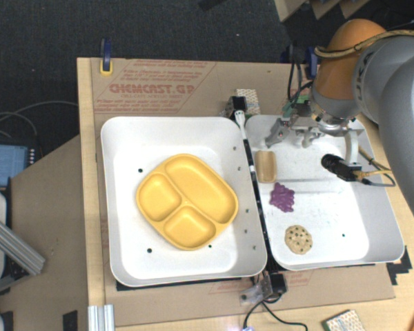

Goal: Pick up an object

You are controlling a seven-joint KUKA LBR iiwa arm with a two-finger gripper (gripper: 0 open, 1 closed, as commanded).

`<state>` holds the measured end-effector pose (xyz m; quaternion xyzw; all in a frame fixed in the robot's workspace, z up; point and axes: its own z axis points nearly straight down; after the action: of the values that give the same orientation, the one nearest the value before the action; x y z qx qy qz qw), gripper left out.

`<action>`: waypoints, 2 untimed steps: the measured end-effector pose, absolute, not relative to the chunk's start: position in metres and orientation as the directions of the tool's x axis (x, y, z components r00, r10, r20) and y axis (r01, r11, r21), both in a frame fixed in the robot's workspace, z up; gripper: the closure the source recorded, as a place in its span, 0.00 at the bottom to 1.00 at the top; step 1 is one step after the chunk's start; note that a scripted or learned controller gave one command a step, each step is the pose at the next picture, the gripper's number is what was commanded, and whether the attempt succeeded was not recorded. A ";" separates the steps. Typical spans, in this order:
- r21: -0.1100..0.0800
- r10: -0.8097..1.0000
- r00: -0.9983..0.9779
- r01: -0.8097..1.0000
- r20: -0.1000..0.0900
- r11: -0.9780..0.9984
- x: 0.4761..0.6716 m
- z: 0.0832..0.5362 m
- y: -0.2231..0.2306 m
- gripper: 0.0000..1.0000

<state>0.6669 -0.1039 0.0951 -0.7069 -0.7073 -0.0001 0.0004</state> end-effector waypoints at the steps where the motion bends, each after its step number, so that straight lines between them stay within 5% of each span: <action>1: -0.003 1.000 0.000 1.000 0.000 0.000 0.666 0.084 -0.104 0.00; 2: 0.002 1.000 0.000 1.000 0.000 0.000 0.667 0.096 -0.104 1.00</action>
<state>0.6672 -0.1041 0.0959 -0.7071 -0.7071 -0.0006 -0.0005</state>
